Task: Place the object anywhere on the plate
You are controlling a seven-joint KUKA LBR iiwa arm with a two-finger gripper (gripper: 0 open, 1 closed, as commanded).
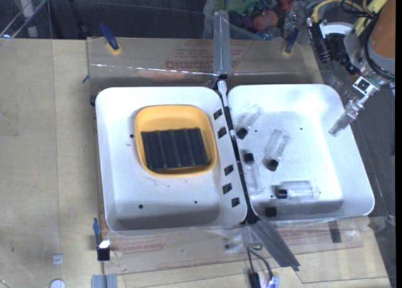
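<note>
On a pale wooden bench [44, 155] two white bins [113, 205] hold one yellow plate [144, 120] and four clear vials [275, 145]; the gripper's [342, 122] opening cannot be made out

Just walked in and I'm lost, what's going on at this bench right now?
A robot arm's tool hangs over the right bin's far right edge, with nothing seen in it. Several clear vials with black caps lie loose in that bin. The yellow plate in the left bin carries a dark ribbed insert, no vial on it yet.
</note>
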